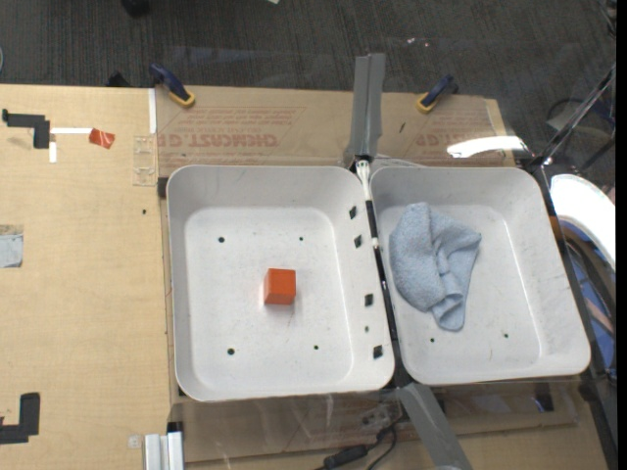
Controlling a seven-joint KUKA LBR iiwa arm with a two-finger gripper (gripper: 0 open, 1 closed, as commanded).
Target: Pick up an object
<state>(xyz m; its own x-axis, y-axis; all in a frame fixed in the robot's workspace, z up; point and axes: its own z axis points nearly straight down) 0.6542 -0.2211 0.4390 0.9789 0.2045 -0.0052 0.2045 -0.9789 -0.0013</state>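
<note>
overhead, an orange cube (280, 287) sits alone mid left bin (196, 360), best approached squarely; the claw's state cannot be told.

Two white bins here, left bin (196, 360) and right bin (549, 341). One orange block (280, 287), one blue cloth (433, 264). Two clamps at the back, left clamp (171, 84) and right clamp (436, 93).

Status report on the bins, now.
Orange block sits alone near middle of left bin, untouched. Crumpled blue cloth lies in right bin. Nothing crowds either item.

block (280, 287) in left bin (196, 360), cloth (432, 257) in right bin (549, 351)
</note>
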